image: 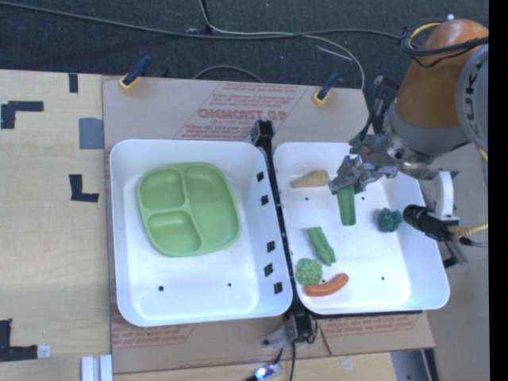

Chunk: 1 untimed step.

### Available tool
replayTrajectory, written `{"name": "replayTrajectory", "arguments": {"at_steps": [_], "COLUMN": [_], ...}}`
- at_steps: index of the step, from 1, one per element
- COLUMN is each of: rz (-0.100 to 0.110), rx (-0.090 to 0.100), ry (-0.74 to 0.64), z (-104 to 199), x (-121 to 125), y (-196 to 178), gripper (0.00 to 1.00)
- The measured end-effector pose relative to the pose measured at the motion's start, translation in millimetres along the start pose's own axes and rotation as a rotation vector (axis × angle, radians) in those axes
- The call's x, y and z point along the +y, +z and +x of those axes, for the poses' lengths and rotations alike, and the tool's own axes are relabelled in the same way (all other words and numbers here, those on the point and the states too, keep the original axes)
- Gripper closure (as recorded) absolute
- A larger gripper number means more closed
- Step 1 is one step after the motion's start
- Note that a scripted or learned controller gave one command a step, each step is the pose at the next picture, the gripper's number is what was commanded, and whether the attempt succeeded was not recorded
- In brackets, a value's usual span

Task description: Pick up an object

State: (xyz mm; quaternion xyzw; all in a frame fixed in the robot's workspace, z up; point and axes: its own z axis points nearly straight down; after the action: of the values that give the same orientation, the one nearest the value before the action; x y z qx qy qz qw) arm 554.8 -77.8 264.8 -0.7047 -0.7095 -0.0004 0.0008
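Cardboard sheet (230, 113) covers the bench, clamped at the back, with dark carpet and loose cables behind it. Two white bins sit on it side by side. Left bin (131, 292) has a green divided plate (189, 209) and that's it. Right bin (425, 288) is the busy one: a pale cone-shaped piece (309, 180) near the divider, a flat green pod (321, 244), a broccoli floret (309, 272) touching an orange-red sausage (326, 286) at the front, and a dark green lump (389, 220) over on the right, kinda blurry.

Gripper (349, 187) is over the back half of the right bin, fingers clamped on the top end of a green cylinder (348, 210). Its long axis runs roughly up-down in the view, free end pointing toward the front edge. Top end is hidden by the fingers, and I can't tell if it's touching the floor.
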Motion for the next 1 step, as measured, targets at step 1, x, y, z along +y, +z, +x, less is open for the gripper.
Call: {"name": "replayTrajectory", "arguments": {"at_steps": [1], "rz": [0.002], "rx": [-0.001], "ry": [0.0], "z": [61.3], "x": [14.0], "y": [13.9], "gripper": [1.0]}}
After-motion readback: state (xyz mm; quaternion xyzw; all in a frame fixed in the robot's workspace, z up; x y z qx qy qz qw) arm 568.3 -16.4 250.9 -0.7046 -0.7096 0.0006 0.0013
